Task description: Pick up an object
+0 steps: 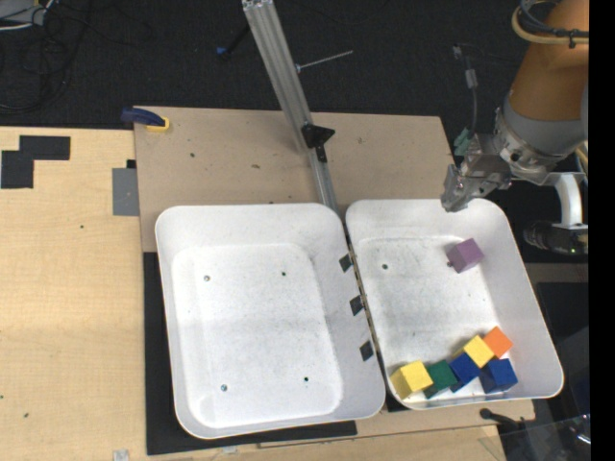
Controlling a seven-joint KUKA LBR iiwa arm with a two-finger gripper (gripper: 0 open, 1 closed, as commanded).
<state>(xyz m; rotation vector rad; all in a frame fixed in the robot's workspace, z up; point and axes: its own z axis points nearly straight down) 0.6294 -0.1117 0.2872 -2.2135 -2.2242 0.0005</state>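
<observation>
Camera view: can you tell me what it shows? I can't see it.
The end effector hangs above the right bin's far edge, near a purple block. Yellow, green, blue and orange blocks crowd that bin's near corner.

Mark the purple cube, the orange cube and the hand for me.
purple cube (465, 254): camera view, its top face.
orange cube (497, 340): camera view, its top face.
hand (456, 195): camera view, its lower tip.

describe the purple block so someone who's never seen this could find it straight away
Look at the right-hand shallow white bin of the two. In its upper part, below the arm's pincer, the small purple cube lies by itself. The other cubes, yellow, green, blue and orange, are bunched in the bin's bottom corner, and none is purple.
</observation>
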